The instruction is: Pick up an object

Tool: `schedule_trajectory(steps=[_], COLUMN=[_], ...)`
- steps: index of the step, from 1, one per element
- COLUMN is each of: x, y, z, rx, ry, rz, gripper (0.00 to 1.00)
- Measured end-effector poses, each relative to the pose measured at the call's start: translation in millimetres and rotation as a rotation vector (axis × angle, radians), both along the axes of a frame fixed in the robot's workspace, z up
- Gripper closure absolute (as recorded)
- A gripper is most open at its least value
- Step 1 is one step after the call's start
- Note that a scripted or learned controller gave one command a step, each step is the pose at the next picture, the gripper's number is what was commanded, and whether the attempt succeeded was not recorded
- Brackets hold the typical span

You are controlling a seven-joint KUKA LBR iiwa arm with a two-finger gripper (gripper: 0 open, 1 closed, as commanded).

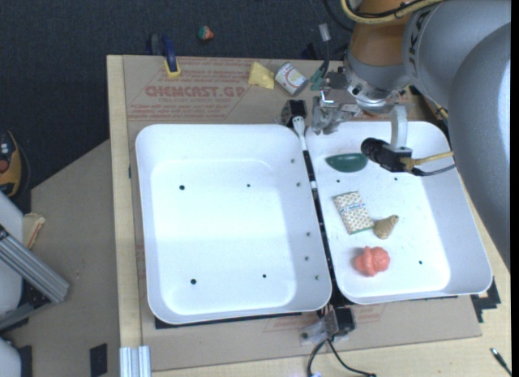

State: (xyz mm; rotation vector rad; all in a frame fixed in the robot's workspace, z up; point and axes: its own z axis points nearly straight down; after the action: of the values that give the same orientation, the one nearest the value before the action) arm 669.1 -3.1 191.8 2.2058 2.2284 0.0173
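The tool (328,116) hung over the far rim of the right bin (438,278), its grip too hard to make out, with a green thing (346,161) just below it and a patterned packet (353,211), a tan lump (386,225) and a pink blob (371,261) farther down.

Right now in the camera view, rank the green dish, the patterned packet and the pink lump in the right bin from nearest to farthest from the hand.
1. Green dish: near the back of the right bin, just below the hand.
2. Patterned packet: in the middle of the bin, farther forward.
3. Pink lump: near the front edge, farthest from the hand.
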Motion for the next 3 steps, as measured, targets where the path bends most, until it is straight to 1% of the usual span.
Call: schedule_trajectory(steps=[1, 2, 3], x=[-1, -25, -45], y=[59, 165, -29], z=[133, 78, 185], rx=[0.0, 0.0, -0.011], ry=[-0.006, 0.02, 0.0], rz=[-0.002, 0.001, -0.027], gripper=[1.0, 1.0, 1.0])
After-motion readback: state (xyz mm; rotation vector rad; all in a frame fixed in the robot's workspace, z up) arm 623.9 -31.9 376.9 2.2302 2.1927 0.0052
